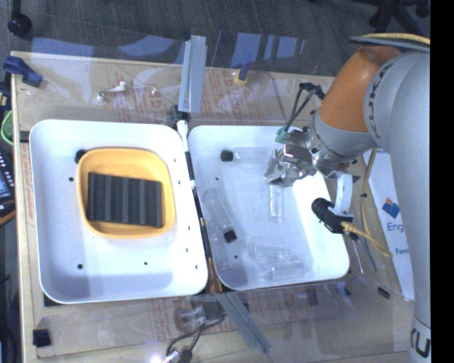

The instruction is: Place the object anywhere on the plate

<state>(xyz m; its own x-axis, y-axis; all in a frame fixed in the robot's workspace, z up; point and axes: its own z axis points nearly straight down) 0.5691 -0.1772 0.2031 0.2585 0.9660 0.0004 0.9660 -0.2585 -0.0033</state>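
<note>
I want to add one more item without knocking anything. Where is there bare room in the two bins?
The left bin has bare floor in front of and left of the yellow plate. The right bin is crowded: clear plastic pieces near its front, a small black piece, and the gripper over its middle.

The wooden bench (60,89) bears two white bins side by side, left (53,225) and right (325,248).

Shiny plastic, see-through things and a wooden bench

The two white bins (106,278) look like smooth, shiny plastic. In the left one, the yellow plate (125,161) looks smooth too, with a dark ribbed middle. Right of the plate lie clear, glassy tubes (276,201). The bench (98,89) looks like pale wood.
</note>
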